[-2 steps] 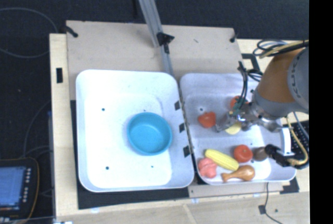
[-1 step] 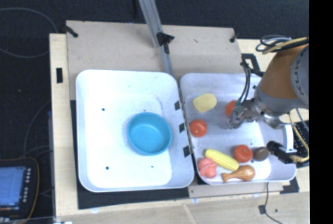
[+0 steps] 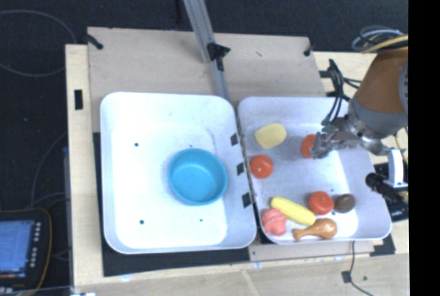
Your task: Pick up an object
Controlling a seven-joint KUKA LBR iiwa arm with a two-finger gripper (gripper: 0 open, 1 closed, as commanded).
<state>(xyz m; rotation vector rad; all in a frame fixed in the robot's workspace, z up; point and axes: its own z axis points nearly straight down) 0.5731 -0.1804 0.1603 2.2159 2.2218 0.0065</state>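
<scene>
one claw (image 3: 322, 148) sits beside a red ball (image 3: 308, 145); its grip state cannot be told.

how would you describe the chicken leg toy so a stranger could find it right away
Start at the right-hand shallow white plastic bin, the one crowded with toy food, and go to its near edge. There lies the brown plastic drumstick, just below the long yellow toy banana. It is the only tan-brown piece with a thin handle end; its neighbours are round, and red, pink or dark brown.

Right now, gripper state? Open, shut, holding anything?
Gripper: cannot be told. It sits low in the right bin, right beside a red-orange object; no grasp is visible.
</scene>
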